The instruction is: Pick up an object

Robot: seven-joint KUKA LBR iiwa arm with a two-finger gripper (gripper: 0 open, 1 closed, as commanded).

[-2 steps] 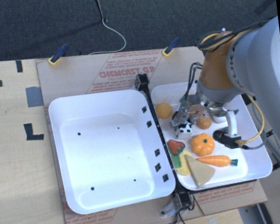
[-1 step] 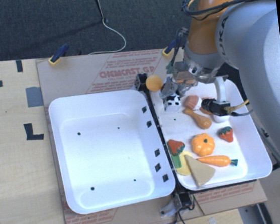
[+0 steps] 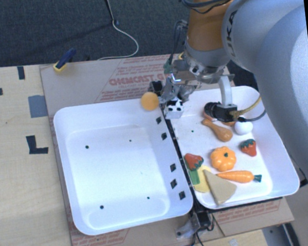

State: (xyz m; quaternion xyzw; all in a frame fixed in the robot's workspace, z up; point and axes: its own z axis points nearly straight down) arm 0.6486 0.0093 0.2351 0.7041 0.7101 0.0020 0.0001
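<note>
Camera view: my pincer (image 3: pixel 168 96) sits over the bins' divider; finger state indeterminate. Orange ball (image 3: pixel 149 101) lies just beside it, toward the left bin (image 3: pixel 68 152).

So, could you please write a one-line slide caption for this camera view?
KUKA arm's gripper hovers at the bins' shared wall beside an orange ball; toy foods fill the right bin.

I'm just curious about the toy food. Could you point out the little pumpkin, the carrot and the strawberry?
pumpkin (image 3: pixel 223 159), camera view, middle of its orange body.
carrot (image 3: pixel 236 177), camera view, middle of its orange length.
strawberry (image 3: pixel 249 147), camera view, its red body.
</note>
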